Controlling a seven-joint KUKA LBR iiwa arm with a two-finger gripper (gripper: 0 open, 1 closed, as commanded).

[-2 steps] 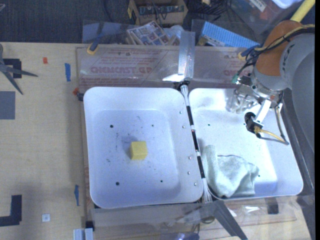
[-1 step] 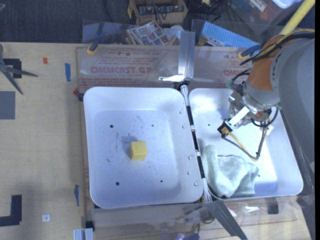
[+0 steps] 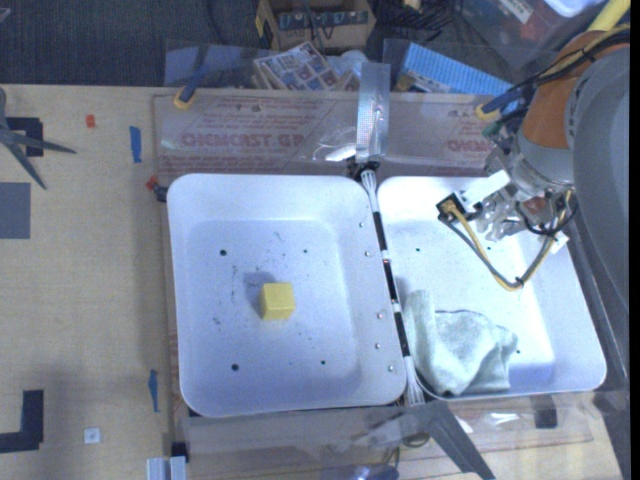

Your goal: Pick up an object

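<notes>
A small yellow block (image 3: 278,300) lies near the middle of the left bin (image 3: 200,218). A crumpled pale grey cloth (image 3: 458,349) sits at the front left of the right bin (image 3: 560,338). My gripper (image 3: 497,214) hangs over the back of the right bin, below the orange band of the arm (image 3: 548,118), with yellow and black cables looping under it. It is well above and behind the cloth and far to the right of the block. Nothing shows in its grasp.
The ridge between the two bins (image 3: 385,268) runs front to back. A clear plastic sheet (image 3: 300,138) lies behind the bins. Clutter and boxes (image 3: 310,28) stand beyond the bench. The wooden bench top (image 3: 80,268) stretches to the left.
</notes>
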